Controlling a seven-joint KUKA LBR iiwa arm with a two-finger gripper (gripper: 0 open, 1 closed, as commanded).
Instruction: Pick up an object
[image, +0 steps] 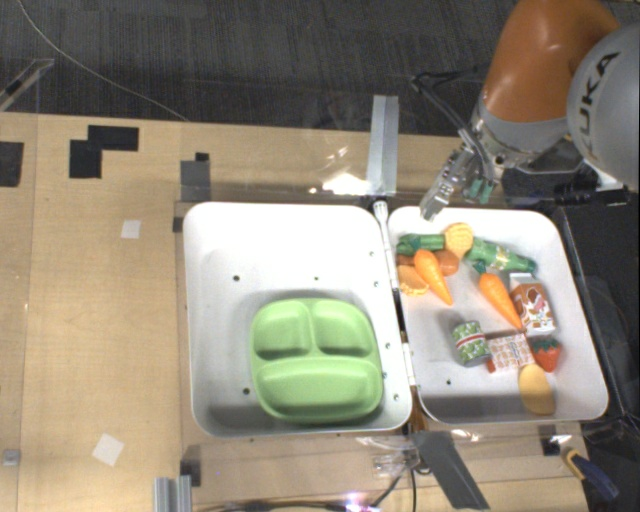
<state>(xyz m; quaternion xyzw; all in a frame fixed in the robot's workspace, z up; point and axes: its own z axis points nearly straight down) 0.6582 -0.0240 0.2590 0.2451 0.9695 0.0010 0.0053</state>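
The right white bin (580, 300) holds several toy foods. A yellow corn (458, 238) and a green vegetable (420, 243) lie at its far left corner. Near them are two orange carrots (432, 275) (497, 298). Further along I see a small carton (532, 305), a green can (467, 342), a red strawberry (545, 353) and a yellow fruit (537, 388). My gripper (438, 203) hangs tilted over the bin's far left rim, just above the corn and green vegetable, and nothing shows in its grasp.
The left white bin (215, 300) holds a green divided plate (315, 358) toward its near side. A metal post (383, 145) stands behind the wall between the bins. The grey and orange arm (540, 60) comes in from the upper right.
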